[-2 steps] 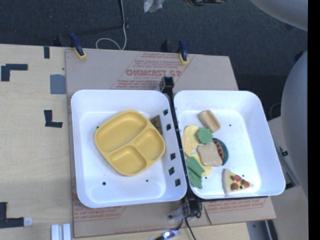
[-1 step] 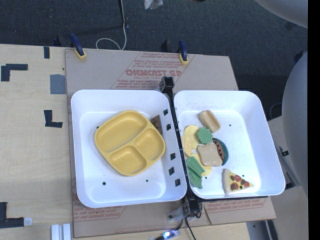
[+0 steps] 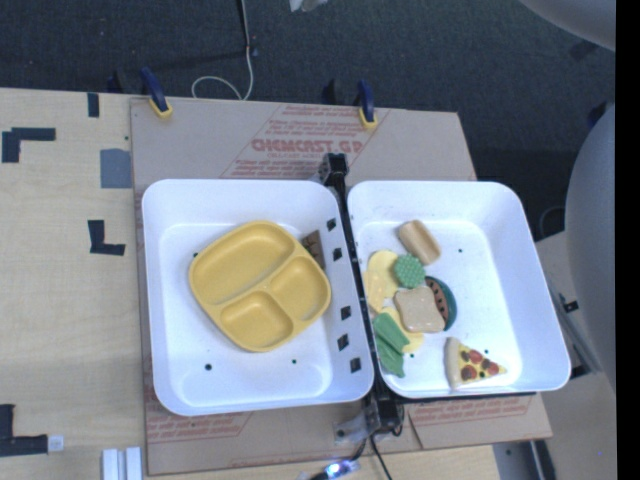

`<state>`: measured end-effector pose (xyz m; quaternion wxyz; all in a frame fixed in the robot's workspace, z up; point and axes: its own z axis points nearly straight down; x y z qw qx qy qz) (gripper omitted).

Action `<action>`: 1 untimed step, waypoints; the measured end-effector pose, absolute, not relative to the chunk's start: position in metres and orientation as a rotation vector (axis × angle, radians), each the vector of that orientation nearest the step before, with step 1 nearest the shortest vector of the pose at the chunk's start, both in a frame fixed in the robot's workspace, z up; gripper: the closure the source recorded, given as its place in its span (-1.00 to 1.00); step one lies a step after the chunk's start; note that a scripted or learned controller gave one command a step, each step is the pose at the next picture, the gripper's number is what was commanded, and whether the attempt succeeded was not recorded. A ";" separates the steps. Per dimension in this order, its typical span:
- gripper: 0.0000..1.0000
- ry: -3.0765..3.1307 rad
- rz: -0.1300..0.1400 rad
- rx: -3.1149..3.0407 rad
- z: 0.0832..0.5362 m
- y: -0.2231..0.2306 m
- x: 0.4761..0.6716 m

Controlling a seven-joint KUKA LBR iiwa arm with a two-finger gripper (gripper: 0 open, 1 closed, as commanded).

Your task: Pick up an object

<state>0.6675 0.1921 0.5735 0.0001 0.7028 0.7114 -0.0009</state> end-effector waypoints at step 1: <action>1.00 2.233 0.005 2.205 0.583 0.194 0.668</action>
